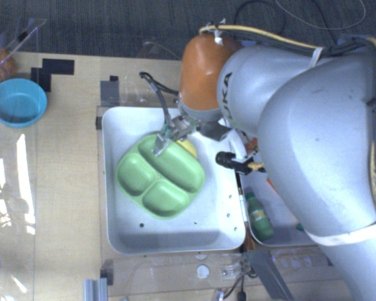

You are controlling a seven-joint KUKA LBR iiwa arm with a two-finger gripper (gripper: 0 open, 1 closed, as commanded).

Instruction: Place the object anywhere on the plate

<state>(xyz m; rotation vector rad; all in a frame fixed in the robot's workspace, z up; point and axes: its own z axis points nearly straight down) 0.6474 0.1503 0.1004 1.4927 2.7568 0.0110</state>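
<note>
Nearest the camera's lower edge, a green bottle (258, 213) lies in the right bin (255, 237), mostly hidden under the grey arm (313, 137). Further in, the left bin (175, 234) holds a green divided plate (160, 175) with three compartments. At the plate's far rim the claw (161, 144) hangs low over it; whether it is spread or pinching cannot be told. A yellow object (188, 148) peeks out just beside the plate's far right edge. Farther left on the table (50, 187) sits a blue bowl (17, 101).
</note>
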